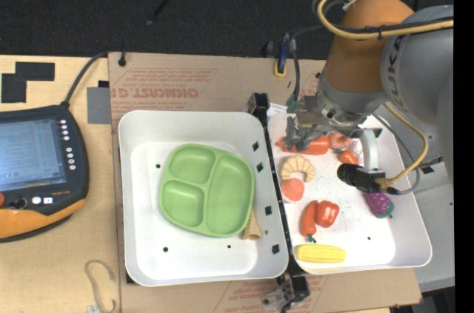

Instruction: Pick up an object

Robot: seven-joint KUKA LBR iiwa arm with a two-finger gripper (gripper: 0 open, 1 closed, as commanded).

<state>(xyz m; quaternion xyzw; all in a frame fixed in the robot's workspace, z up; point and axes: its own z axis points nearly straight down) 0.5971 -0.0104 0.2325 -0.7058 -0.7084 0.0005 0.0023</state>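
Over the right bin (411, 248), near its back edge, the gripper (305, 132) hung low above an orange carrot (317, 146). I could not tell if the fingers were open or closed, and I could not tell if they touched the carrot. The carrot lay flat on the bin floor, just under the arm's dark wrist.

Just in front of the carrot sat a croissant (298, 169), and a round pink-orange toy (292, 189) touched its front side. Nearer the front was a red pepper (326, 213) with an orange pepper (308, 220) right beside it. A yellow corn cob (320, 254) lay along the front edge of the bin. A purple toy (380, 204) sat toward the right side, near a black part of the arm. A small red toy (348, 155) lay close to the carrot's right end.

Beside this bin, the left bin (141, 230) held a green plate (207, 189) with three sections. An ice cream cone (253, 224) lay at the plate's right front edge. Well off to the left, a control tablet (37, 167) rested on the bench.
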